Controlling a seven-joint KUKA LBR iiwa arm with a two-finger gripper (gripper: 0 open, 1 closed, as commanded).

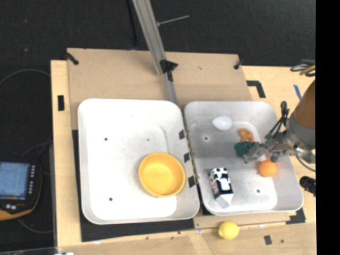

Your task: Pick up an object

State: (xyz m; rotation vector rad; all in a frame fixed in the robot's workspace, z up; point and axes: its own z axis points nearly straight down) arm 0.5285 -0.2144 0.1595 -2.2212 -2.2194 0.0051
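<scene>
Right bin (pixel 276 198): several candidate objects, none lifted. Dark green object (pixel 243 149) lies near the bin's middle, just left of the gripper (pixel 259 152). Whether the gripper touches it cannot be told; the fingers sit at its right side, blurred against it. Jaw state: cannot tell, the finger ends are too small and cluttered to read as open or closed. Nothing is clearly seen between them.

Orange ball (pixel 268 168) rests on the bin floor just below and right of the gripper, close to it but apparently apart. Brown pretzel-like piece (pixel 245 134) lies just above the green object. White egg-shaped object (pixel 222 123) sits further up and left, near the bin's back wall. Black-and-white carton (pixel 220 186) lies toward the bin's front left corner, on its side, well apart from the gripper.

Arm (pixel 304 124) enters from the right edge, orange band visible, wrist over the right bin's right rim.

Left bin (pixel 101 121): yellow bowl (pixel 162 174) upright in its front right part, near the divide between bins.

Outside the bins: yellow ball (pixel 228 230) on the bench (pixel 122 76), just in front of the right bin. Grey metal post (pixel 151 31) slants up from behind the bins. Handheld pendant (pixel 16 187) at far left, off the bench.
</scene>
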